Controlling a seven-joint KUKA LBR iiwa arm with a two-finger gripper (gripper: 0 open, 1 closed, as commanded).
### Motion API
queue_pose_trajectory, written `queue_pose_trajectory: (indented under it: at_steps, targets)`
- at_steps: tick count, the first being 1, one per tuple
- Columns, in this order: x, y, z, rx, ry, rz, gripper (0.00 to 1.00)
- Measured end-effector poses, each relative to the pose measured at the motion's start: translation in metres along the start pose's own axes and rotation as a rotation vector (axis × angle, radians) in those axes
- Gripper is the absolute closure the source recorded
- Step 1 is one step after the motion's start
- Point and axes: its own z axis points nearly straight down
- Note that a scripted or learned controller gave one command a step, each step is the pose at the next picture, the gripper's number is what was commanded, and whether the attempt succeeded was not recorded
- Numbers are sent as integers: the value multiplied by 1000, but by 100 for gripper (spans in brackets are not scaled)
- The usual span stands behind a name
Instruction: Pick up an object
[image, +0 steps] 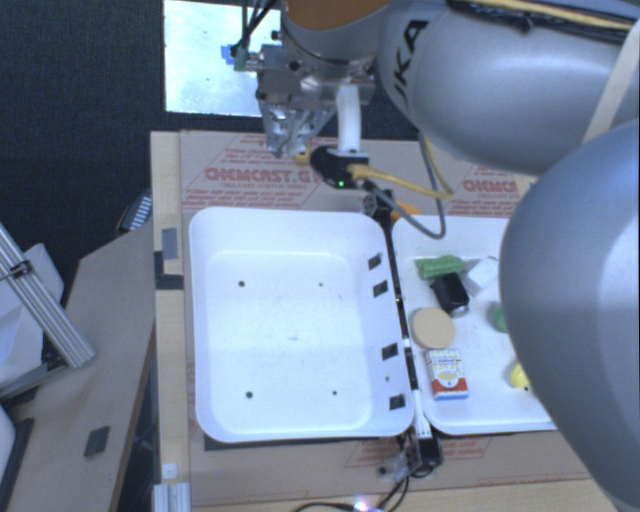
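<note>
Tool (288, 135): two-finger metal unit on the grey arm (500, 70), seen in the camera view above the far edge of the surface (250, 175), beyond the left bin's far rim. Whether it is spread or pressed together cannot be told; nothing is seen held in it. An orange band (325, 12) sits above the wrist at the top of the view. A black fitting with a small green light (340, 170) hangs just beside the tool, with a yellow cable (410, 185) running from it to the right.

Surface: tan board with red printed lettering, carrying 2 shallow white bins side by side.

Left bin (210, 300): white, with 4 small dark dots on its floor.

Right bin (470, 415): white, partly covered by the arm on its right side. Contents, all well apart from the tool:
- 1 green object (440, 267) near the far end.
- 1 black object (451, 294) just beside the green one, on its near side.
- 1 round tan disc (434, 327) near the bin's left wall.
- 1 small box (449, 374) with red, white and orange print, just nearer than the disc.
- 1 small green item (497, 318) and 1 yellow item (517, 376) at the arm's edge, partly hidden.

Between the bins: a dark strip with black clips (400, 320).
</note>
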Motion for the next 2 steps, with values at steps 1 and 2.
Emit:
queue_pose_trajectory:
  at_steps: [1,2]
  targets:
    - [0,-20,-113,-26,10,-5,100]
    - [0,-1,-154,-21,7,-5,100]
